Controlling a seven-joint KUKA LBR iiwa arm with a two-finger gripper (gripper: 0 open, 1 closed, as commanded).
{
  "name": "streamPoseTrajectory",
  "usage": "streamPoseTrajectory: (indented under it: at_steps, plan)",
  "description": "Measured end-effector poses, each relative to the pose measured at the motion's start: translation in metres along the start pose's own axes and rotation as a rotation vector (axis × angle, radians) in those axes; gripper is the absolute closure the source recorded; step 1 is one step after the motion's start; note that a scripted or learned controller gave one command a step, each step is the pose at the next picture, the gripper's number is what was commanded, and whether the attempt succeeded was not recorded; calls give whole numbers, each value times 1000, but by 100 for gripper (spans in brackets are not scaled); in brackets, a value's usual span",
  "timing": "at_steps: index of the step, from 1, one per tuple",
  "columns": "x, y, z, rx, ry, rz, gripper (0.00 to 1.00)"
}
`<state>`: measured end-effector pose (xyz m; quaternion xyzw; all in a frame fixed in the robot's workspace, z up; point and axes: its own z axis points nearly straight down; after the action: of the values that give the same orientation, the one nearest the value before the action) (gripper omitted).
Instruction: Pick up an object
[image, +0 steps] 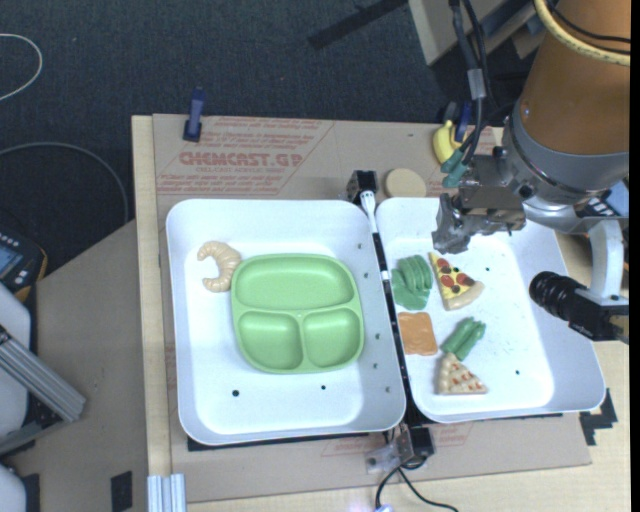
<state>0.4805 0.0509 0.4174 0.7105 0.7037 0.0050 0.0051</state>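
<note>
1. Over in the left bin (190, 300) sit a toy croissant (218, 264) and a green divided tray (297, 311).
2. Next, the right bin (525, 345) has a green leafy toy (411, 281), a pizza slice (455, 281), a brown cracker (418, 334), a green pickle (463, 336) and a second pizza slice (459, 377).
3. The gripper (452, 236) hangs just above the first pizza slice, which lies a bit toward us. I cannot tell how its jaws stand.

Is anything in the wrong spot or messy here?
Mostly tidy. One oddity: the croissant lies alone in the left bin beside the green divided tray, not in it, while the pizza slices, green toys and toast crowd the right bin. Nothing looks spilled or broken.
</note>
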Motion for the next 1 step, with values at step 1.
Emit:
streamPoseTrajectory:
  at_steps: [1]
  plan:
    - [-29,1,-80,2,0,-6,100]
